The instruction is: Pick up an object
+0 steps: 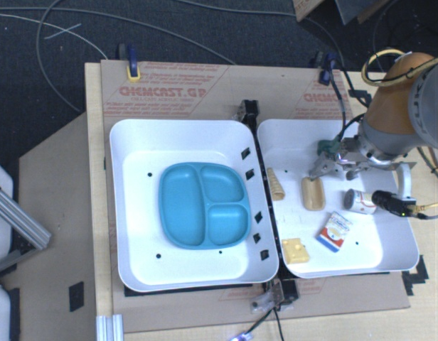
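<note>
Camera view, looking down at a slant. On the counter (176,91), two shallow white bins side by side, meeting along their inner rims.

In the view-left bin (130,190): a blue divided plate (205,204). Lies flat near the middle, three compartments facing up.

In the view-right bin (393,251), the things to pick:
- a tan ridged roll (276,185), just beside the inner wall
- a tan loaf-shaped piece (313,193), near the roll and toward the middle
- a yellow block (295,250), at the front near the inner corner
- a small red, white and blue packet (334,231), tilted, between the yellow block and the can
- a white can (360,201), on its side

All five lie apart from one another.

From the view's right, the grey arm (397,112) with its orange band. Reaches in and bends down over the back half of the view-right bin.

End effector (335,163): low over the bin floor, behind the loaf-shaped piece and near the can, touching neither as far as can be seen. Spread or pressed together: cannot tell from this angle.

A small green thing (326,148) sits right against the end effector's far side. Gripped or merely beside it: cannot tell.

Beyond the counter, dark floor with loose cables (62,20).
</note>
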Robot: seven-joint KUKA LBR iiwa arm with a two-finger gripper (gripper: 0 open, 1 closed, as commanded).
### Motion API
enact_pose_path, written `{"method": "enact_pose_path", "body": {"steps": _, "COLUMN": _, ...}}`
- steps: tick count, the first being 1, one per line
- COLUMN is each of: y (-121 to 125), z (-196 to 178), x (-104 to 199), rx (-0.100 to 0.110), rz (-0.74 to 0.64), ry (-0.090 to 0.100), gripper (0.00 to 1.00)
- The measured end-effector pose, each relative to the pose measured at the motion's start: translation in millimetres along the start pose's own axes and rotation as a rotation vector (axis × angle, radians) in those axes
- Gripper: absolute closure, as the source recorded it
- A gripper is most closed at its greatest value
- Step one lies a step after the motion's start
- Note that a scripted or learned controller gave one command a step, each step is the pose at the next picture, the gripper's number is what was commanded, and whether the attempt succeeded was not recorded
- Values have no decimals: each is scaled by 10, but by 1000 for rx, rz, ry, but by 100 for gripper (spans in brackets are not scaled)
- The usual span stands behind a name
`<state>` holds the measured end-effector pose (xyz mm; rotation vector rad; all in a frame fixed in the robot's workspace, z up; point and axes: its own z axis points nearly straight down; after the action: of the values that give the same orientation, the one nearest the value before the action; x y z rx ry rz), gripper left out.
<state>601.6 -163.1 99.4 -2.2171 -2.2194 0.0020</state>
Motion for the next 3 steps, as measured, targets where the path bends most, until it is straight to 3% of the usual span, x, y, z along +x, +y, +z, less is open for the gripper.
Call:
{"method": "enact_pose_path", "body": {"steps": 1, "y": 26, "z": 106, "x": 0, "rx": -8, "rz": 1, "ry": -2, "gripper": 0}}
{"method": "enact_pose_path", "body": {"steps": 2, "y": 55, "z": -37, "x": 10, "rx": -17, "rz": 0, "ry": 0, "gripper": 100}}
{"method": "enact_pose_path", "body": {"steps": 3, "y": 41, "z": -608, "x": -89, "rx": -10, "rz": 2, "ry": -4, "gripper": 100}}
